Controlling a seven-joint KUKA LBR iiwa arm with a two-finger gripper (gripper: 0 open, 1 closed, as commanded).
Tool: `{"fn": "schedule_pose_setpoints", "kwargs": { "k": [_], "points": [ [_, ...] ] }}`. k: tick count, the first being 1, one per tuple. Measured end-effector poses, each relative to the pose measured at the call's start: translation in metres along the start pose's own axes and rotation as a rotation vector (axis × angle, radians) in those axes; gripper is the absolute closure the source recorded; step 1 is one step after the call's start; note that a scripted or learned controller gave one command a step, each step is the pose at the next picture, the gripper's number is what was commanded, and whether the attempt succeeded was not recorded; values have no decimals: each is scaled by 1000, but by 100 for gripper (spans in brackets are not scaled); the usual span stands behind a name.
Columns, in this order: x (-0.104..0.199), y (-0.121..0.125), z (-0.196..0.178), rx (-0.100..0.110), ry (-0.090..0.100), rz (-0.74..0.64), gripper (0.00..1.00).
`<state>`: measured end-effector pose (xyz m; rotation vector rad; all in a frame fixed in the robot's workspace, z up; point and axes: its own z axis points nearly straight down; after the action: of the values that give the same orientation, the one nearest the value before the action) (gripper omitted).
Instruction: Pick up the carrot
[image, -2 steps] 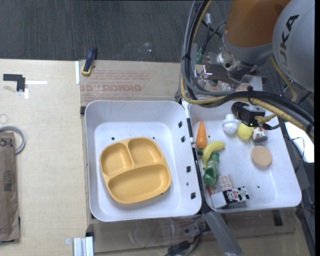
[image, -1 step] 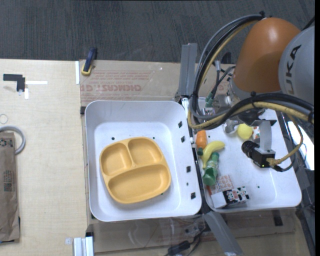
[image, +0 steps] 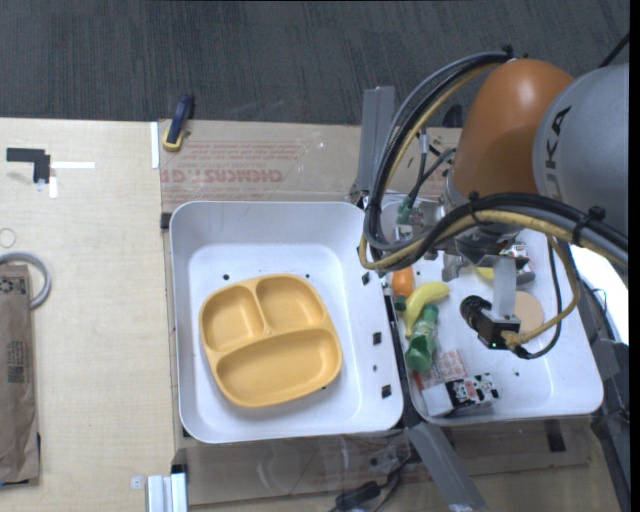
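Observation:
The carrot (image: 402, 282) shows as a small orange piece at the left edge of the right bin (image: 560, 400), partly hidden under cables. A yellow banana (image: 426, 297) lies right beside it, touching or nearly so. My gripper (image: 497, 268) hangs over the middle of the right bin, to the right of the carrot and apart from it. The arm's orange band and grey wrist cover the far part of that bin. I see nothing held.
A green bottle (image: 420, 338), a red and white packet (image: 446, 366), a black and white item (image: 472, 390) and a tan disc (image: 527, 314) lie in the right bin. The left bin (image: 190, 300) holds a yellow divided plate (image: 270, 340).

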<state>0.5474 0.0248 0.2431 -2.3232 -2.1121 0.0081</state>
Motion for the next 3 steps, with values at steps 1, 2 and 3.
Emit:
{"fn": "schedule_pose_setpoints", "kwargs": {
  "k": [1, 2, 3],
  "points": [
    [-17, -29, -53, -2, 0, -42, 0],
    [-18, -29, -61, 1, -3, -41, 100],
    [-45, -18, -193, -1, -1, 153, 100]
  ]
}}
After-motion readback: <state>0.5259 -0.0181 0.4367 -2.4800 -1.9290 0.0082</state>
